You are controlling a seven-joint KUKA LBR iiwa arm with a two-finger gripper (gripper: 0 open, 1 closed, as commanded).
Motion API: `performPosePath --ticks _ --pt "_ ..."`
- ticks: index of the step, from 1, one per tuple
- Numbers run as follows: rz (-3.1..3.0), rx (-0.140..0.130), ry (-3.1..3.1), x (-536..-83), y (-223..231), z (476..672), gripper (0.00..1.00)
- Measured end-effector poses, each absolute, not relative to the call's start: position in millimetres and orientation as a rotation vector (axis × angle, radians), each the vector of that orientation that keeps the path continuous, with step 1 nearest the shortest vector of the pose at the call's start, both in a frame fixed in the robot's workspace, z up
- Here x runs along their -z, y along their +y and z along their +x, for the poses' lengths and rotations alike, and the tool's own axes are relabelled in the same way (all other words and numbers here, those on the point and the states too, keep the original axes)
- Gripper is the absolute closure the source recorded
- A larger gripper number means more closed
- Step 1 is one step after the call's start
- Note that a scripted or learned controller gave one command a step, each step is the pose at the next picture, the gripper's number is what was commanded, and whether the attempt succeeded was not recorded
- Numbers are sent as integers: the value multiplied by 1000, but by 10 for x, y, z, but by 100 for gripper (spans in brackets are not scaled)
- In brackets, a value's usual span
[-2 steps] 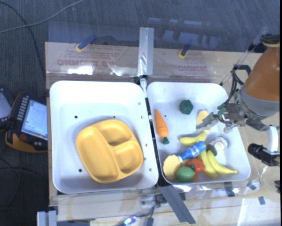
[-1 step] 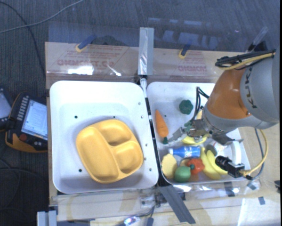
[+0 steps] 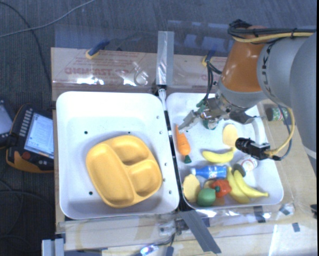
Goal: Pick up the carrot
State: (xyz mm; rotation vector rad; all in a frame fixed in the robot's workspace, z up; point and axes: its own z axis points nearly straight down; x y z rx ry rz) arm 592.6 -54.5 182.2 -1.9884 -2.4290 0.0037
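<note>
The carrot (image 3: pixel 182 142) is orange with a green stub at its near end. It lies along the left wall of the right bin (image 3: pixel 275 170), pointing away from the camera. My gripper (image 3: pixel 198 120) hangs over the far left part of that bin, just up and to the right of the carrot's tip. It is open, with nothing between its fingers, and it is apart from the carrot.
The right bin also holds a single banana (image 3: pixel 218 155), a banana bunch (image 3: pixel 242 186), a blue tube (image 3: pixel 210 171), a red fruit (image 3: pixel 219 188), a green lime (image 3: pixel 205 197), a lemon (image 3: pixel 191 185) and a pale yellow piece (image 3: pixel 230 135). A yellow divided plate (image 3: pixel 124 169) lies in the left bin (image 3: pixel 74 121).
</note>
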Motion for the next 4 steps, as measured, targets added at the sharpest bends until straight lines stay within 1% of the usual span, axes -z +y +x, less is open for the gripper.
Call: performPosePath --ticks 1,2,3,4 --pt "-2078 -4 -2350 -1816 -427 5633 0" --pt "-2036 -5 -2389 -1818 458 5561 0" --pt "-2139 -6 -2298 -1818 -95 5541 0" --pt "-2202 7 -2214 -1635 -436 5763 0"
